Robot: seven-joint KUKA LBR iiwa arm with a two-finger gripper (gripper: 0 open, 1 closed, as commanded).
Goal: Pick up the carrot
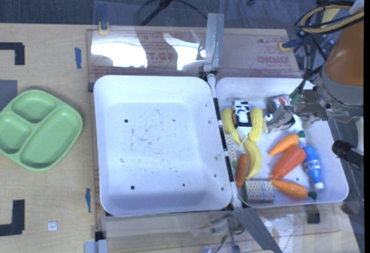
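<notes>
Several orange carrot-like pieces lie in the right bin (338,188). A small carrot (284,143) sits near the middle, with a bigger red-orange one (289,160) just below it. Another carrot (292,189) lies along the front wall, and a dull orange one (241,166) rests by the left wall. My gripper (277,118) hangs over the upper part of this bin, up and left of the small carrot. Nothing orange shows at its tip.
Yellow bananas (255,123) (252,156), a black-and-white item (241,113), a blue bottle (312,168) and a woven block (259,189) crowd the right bin. The left bin (156,142) adjoins it. A green divided plate (37,129) lies far left.
</notes>
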